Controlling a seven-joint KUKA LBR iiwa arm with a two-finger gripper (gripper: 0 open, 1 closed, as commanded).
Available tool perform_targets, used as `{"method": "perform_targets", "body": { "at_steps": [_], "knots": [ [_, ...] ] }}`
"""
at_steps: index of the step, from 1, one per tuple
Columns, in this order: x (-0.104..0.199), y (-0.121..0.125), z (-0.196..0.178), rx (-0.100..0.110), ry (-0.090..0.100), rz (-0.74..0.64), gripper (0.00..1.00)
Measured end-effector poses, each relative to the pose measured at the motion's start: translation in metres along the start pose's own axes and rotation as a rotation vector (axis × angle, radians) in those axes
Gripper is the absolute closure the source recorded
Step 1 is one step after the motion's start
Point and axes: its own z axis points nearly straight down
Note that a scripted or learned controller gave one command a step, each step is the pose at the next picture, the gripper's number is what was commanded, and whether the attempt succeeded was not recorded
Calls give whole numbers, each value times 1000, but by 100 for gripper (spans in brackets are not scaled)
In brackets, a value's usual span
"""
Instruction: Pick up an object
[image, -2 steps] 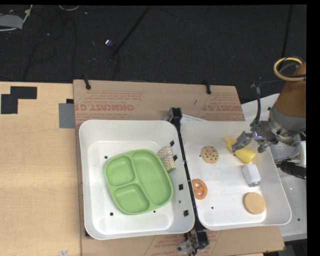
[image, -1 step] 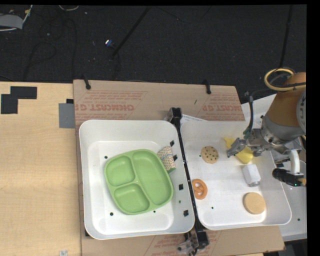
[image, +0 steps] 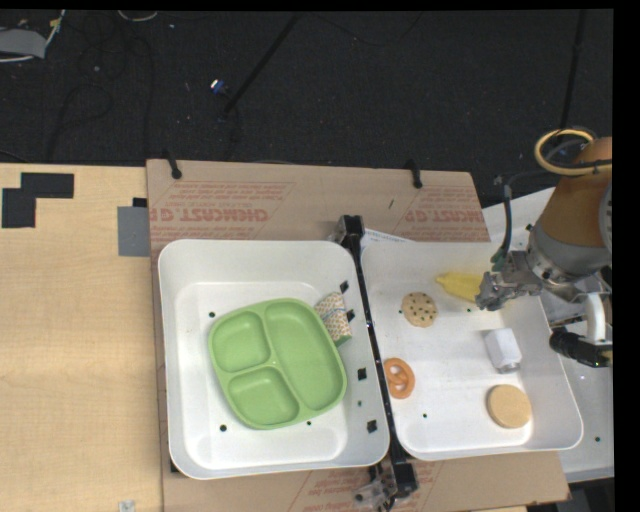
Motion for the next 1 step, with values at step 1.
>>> {"method": "perform_targets", "body": {
  "at_steps": [1],
  "knots": [
    [-2, 2, -42, 11, 10, -2, 100]
  ]
}}
